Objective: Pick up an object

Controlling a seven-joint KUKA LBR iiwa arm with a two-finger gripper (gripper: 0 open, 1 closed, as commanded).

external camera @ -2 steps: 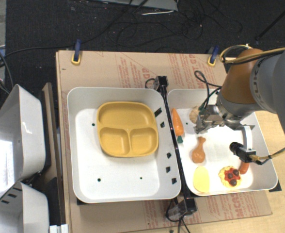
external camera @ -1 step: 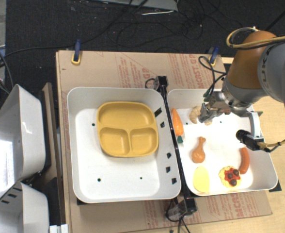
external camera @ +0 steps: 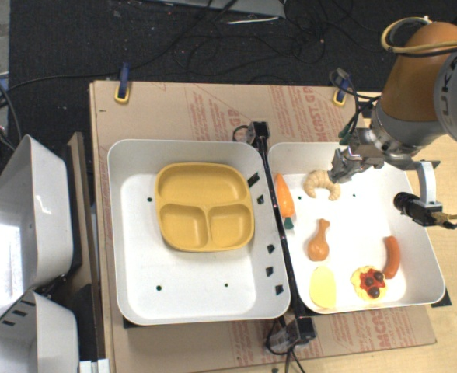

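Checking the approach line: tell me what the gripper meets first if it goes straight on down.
Probably the croissant: the gripper sits at its right end, pointing down into the right bin. Depth is unclear from above.

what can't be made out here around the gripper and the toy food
- Gripper, camera view: fingertips sit over the croissant; the wrist hides whether they grip it.
- Croissant: its right end is covered by the gripper.
- Small round toy near the sausage: too small to identify its dark toppings.
- Carrot: the bin wall hides whether it touches the rim.
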